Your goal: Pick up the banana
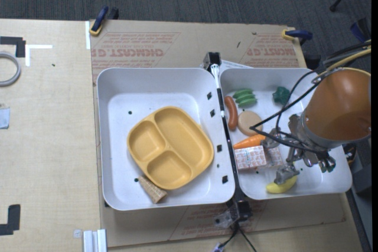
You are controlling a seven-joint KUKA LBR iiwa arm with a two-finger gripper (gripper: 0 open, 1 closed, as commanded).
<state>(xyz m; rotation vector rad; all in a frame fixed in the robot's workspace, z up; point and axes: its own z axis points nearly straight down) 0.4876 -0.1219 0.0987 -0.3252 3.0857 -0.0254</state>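
- Jaws [287,174] hang low over the near part of the right bin [331,186], tips just above the banana [281,186]; whether they are wide or narrow cannot be told.
- Banana lies against the near wall of the right bin, yellow, partly under the jaws.
- Just left of it sits a speckled pink box [250,158], with a carrot [250,141], a round biscuit [248,121] and a sausage [230,112] further back.
- Green pieces [244,97] lie at the far side.
- Left bin [112,144] holds a yellow divided plate [170,147] and a slice of bread [152,189] at its near edge.
- Both bins rest on cardboard on the surface [47,144].
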